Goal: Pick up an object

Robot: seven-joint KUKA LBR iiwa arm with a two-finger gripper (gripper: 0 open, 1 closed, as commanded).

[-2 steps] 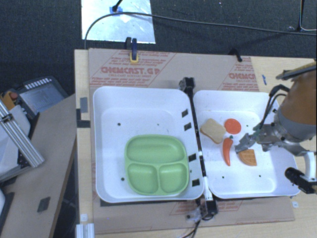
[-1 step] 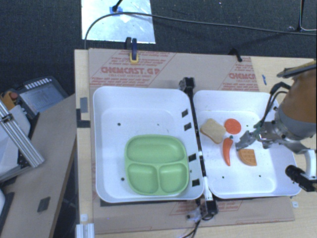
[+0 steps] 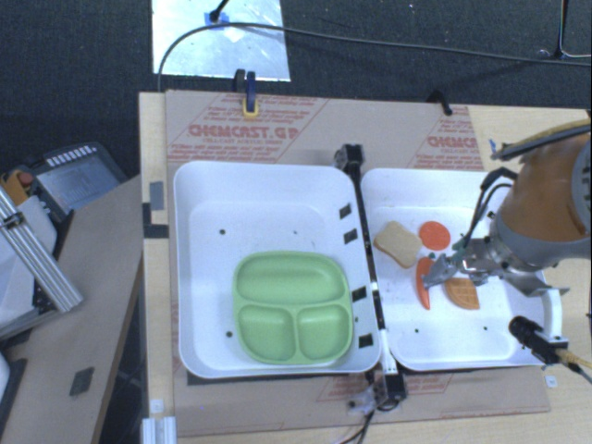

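White plastic bins sit side by side on a sheet of brown cardboard (image 3: pixel 305 123), and the wall where they meet runs down the middle with a row of dark clips along it. The left bin (image 3: pixel 208 220) has a green divided tray (image 3: pixel 291 305) parked toward its near right corner, pretty much touching that shared wall, so the far half and the left side of that bin are wide open floor. The right bin (image 3: pixel 407 345) is where the small stuff is: a tan bread-looking piece (image 3: pixel 399 243) nearest the dividing wall, an orange-red round thing (image 3: pixel 435 235) just beside it, a thin red-orange piece (image 3: pixel 423 282) below those, and an orange wedge (image 3: pixel 462 293) next to that. The near strip of that bin is bare, and so is the far strip behind the round one. The gripper (image 3: pixel 448 268) is down low right among them, between the thin red piece and the wedge, with the grey arm and its orange band (image 3: pixel 546 188) covering the bin's right side. Honestly can't tell whether the fingers are apart or closed, or whether anything's between them, it's just a dark metal blur there. Red print on the cardboard reads something like "CHEMCAST GP" on the far left flap, repeated partly on the right but cut off.
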